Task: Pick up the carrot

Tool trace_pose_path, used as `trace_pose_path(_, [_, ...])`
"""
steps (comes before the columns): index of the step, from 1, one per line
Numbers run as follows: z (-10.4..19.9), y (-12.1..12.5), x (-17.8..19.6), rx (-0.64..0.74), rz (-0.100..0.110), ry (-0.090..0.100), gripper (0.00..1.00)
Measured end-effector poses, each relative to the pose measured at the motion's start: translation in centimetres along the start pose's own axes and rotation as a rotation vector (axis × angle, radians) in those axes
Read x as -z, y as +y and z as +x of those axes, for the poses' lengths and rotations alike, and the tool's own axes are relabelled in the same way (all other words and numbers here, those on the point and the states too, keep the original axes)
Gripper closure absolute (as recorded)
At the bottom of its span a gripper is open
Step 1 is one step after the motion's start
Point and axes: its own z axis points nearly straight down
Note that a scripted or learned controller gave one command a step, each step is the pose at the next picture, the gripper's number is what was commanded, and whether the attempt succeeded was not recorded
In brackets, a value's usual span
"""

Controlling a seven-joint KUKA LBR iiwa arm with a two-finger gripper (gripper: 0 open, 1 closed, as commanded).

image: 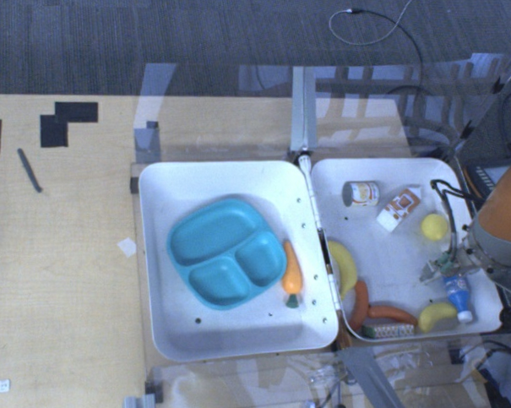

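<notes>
Fixed overhead camera slants down on both bins [157, 271].

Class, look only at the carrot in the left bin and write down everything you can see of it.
The carrot is a small orange toy, smooth and plastic-looking, with a dark green stub at its lower end. It lies flat on the floor of the left white bin, running roughly top to bottom in the view, thick end near the stub. Its side rests along the right edge of the blue divided plate, close to the bin's right wall. Nothing grips it.
</notes>
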Motion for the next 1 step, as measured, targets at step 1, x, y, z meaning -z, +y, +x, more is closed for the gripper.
trace_pose_path(1, [2.57,0.26,1.06,-0.144,0.010,0.002,1.00])
